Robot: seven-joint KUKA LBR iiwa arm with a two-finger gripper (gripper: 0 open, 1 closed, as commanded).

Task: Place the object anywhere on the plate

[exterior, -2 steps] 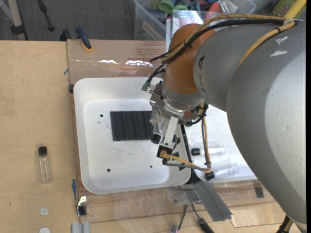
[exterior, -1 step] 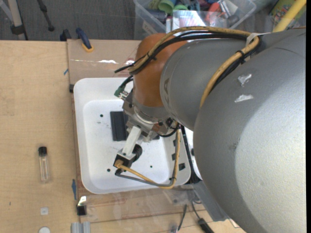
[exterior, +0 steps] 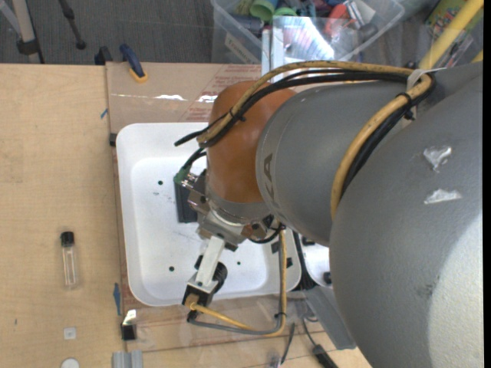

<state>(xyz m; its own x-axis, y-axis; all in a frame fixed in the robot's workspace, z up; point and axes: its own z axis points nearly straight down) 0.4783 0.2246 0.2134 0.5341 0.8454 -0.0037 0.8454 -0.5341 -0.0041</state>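
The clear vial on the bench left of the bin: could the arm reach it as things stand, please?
Probably yes: the vial lies alone on the bench, nothing over it. The arm hangs above the white bin, so it must cross the bin's left rim.

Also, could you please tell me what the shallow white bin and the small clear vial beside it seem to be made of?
The shallow white bin looks like moulded plastic, smooth and faintly glossy, judging by its rounded corners and sheen. The small clear vial with a black cap is see-through, so glass or clear plastic; the view cannot settle which.
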